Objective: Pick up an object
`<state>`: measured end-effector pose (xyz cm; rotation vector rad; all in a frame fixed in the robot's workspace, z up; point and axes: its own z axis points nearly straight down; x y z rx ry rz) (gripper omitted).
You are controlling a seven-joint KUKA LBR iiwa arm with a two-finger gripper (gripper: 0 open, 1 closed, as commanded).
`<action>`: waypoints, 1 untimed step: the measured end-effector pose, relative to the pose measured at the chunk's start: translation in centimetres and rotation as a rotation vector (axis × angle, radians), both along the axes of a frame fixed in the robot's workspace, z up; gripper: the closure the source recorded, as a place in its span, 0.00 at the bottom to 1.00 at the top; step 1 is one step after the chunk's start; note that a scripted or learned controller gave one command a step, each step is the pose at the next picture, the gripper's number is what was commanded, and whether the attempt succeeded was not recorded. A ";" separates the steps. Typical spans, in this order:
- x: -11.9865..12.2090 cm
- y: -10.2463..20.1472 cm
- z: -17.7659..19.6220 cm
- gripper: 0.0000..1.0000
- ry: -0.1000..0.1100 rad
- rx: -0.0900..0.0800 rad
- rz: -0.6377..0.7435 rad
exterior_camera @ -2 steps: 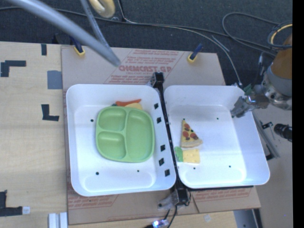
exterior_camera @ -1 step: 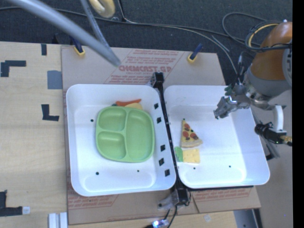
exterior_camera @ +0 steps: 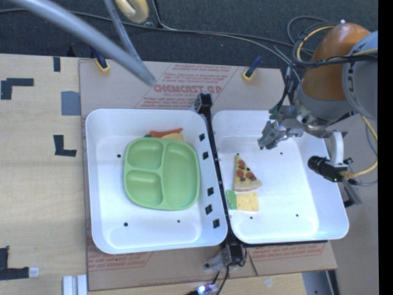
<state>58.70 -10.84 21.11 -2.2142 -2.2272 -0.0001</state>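
Observation:
A toy pizza slice (exterior_camera: 244, 173) lies near the left wall of the right bin (exterior_camera: 307, 223). Just below it rest a yellow cheese-like block (exterior_camera: 247, 202) and a small green piece (exterior_camera: 231, 198). My gripper (exterior_camera: 271, 137) hangs over the upper middle of the right bin, up and to the right of the pizza slice, apart from it. Nothing shows between its fingers. In the left bin (exterior_camera: 104, 165) sits a green divided plate (exterior_camera: 162, 173), with an orange and yellow toy (exterior_camera: 167, 133) peeking out behind its far edge.
A black divider (exterior_camera: 210, 158) runs between the two bins. Cables (exterior_camera: 344, 171) and a black fitting hang at the right bin's right rim. A grey pole (exterior_camera: 73, 23) crosses the upper left. Cardboard lies under the bins.

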 end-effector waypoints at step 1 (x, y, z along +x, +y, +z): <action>0.2 5.4 1.2 1.00 0.000 0.001 0.001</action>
